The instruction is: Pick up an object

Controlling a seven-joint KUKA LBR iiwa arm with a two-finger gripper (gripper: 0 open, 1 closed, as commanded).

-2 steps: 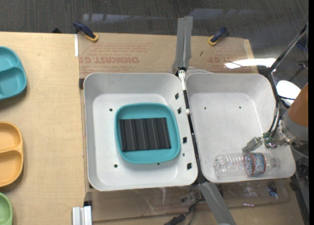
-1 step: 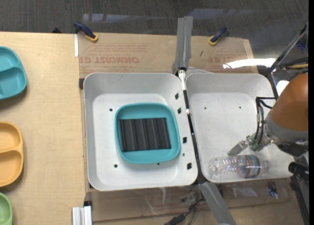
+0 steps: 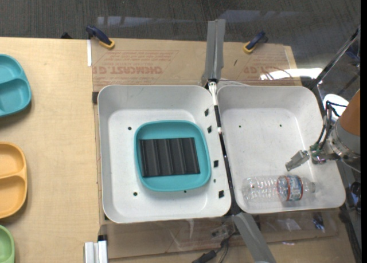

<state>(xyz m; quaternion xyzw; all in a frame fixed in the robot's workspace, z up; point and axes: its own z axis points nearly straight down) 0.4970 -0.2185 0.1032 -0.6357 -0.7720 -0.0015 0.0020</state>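
Grey carpet behind, pale wooden bench in front, cardboard under two white bins (image 3: 114, 141). In the right bin (image 3: 269, 107), a clear plastic bottle (image 3: 278, 188) lying on its side along the near wall. Best approached from straight above, closing across the narrow body, not the length. Gripper (image 3: 298, 159) just above the bottle, reaching in from the right, tilted leftward; open or shut, impossible to tell.

Bright, even overhead light, soft shadows. White bins (image 3: 160, 98) near blown out at center and right of frame. Glare streaks on clear sheet (image 3: 275, 73) at upper right. Gripper (image 3: 298, 160) at right edge slightly blurred. Floor at top dim, grainy.
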